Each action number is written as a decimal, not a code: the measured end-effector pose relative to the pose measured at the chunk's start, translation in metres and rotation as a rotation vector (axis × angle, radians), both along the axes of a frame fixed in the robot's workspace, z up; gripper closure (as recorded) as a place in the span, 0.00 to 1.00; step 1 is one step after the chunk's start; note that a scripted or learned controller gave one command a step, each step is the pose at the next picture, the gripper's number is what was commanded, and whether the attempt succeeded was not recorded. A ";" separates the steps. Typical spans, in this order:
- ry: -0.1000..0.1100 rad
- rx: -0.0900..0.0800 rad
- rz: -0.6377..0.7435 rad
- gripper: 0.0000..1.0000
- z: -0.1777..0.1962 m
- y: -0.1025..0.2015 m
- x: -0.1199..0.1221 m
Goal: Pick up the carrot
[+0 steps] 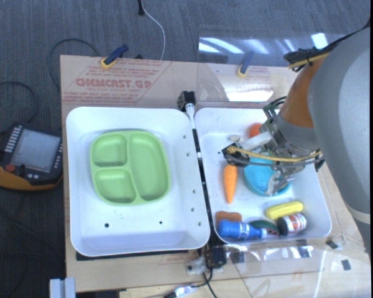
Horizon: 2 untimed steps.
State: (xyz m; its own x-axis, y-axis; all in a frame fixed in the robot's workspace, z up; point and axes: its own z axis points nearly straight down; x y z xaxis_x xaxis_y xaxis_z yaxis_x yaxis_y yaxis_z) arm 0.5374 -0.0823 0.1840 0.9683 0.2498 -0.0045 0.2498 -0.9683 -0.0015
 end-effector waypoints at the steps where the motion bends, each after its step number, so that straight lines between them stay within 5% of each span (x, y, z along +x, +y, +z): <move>1: -0.009 0.002 -0.037 0.00 -0.092 -0.025 -0.019; 2: -0.008 0.016 0.043 0.00 -0.015 0.125 0.039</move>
State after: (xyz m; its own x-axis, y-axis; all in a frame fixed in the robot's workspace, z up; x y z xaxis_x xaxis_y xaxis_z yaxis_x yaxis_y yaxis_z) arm 0.5762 0.0429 0.1688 0.9566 0.2914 0.0076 0.2915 -0.9565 -0.0144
